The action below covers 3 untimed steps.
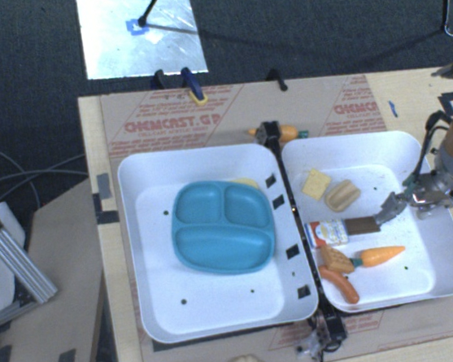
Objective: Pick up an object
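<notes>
Jaws [393, 206] blurred over right bin [406, 146] — grip unclear — near carrot [381, 255]

Dark blue carpet [16, 71] fills the upper frame; a shiny silver sheet [141, 31] lies at top centre; a tan bench [69, 236] and aluminium rail [6, 252] sit at left; black cables [13, 174] cross the floor.

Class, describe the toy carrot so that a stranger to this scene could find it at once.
Find the right white bin, the one without the blue plate. Near its front wall lies the carrot, pointing right, just right of a brownish toy. It is the one bright orange tapered piece; the hot dog below is redder and blunt.
</notes>
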Each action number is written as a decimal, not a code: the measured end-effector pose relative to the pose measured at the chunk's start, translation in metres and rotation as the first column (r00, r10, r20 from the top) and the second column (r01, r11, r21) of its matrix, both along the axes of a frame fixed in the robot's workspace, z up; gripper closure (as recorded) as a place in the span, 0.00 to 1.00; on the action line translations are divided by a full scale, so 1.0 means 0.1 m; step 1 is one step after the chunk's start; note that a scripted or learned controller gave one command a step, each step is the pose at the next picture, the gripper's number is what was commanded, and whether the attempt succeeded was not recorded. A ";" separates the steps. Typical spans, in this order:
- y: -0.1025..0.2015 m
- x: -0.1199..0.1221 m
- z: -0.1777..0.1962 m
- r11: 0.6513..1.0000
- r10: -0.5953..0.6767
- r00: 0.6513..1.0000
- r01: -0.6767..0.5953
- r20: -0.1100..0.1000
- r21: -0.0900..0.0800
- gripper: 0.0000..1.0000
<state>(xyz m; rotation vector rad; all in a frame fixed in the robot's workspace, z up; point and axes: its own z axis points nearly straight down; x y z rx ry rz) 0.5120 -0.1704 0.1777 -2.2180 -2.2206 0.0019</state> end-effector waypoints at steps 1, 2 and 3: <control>0.01 -0.06 -0.44 1.000 0.000 1.000 0.000 0.000 0.000 0.00; 0.01 -0.06 -0.95 1.000 0.000 1.000 0.000 0.003 -0.001 0.00; 0.00 -0.04 -0.82 1.000 0.000 1.000 0.000 0.007 -0.003 1.00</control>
